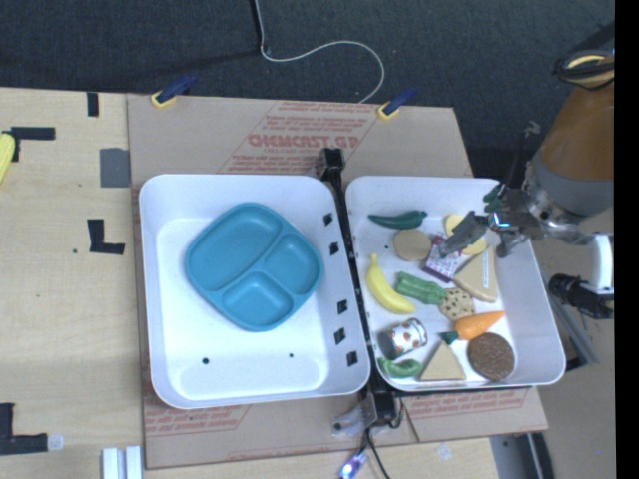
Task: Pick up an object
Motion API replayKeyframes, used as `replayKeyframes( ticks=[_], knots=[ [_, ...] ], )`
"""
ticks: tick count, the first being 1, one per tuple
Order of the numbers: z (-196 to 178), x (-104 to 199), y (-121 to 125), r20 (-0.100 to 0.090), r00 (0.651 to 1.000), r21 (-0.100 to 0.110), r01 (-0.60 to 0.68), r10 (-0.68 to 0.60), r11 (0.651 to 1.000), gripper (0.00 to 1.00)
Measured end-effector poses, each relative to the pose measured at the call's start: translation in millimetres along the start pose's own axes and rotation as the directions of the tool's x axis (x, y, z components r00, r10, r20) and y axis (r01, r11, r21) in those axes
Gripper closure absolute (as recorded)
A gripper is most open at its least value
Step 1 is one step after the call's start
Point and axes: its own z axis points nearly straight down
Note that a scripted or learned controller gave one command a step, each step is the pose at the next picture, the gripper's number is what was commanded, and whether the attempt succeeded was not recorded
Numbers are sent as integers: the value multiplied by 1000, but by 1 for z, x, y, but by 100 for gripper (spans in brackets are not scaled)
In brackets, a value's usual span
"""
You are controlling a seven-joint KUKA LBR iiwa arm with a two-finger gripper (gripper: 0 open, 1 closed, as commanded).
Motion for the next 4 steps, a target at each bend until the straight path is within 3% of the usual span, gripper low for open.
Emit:
replayKeyframes(
  ticks=[1,2,3,4],
  knots=[
    [61,56,-46,-4,1000,10,2,-2,1000,0],
    [52,99,-64,-2,1000,3,3,-3,1000,0],
    [42,97,-64,-1,1000,4,1,-1,1000,100],
    [-109,174,-62,-2,1000,-13,10,-10,1000,100]
  ],
)
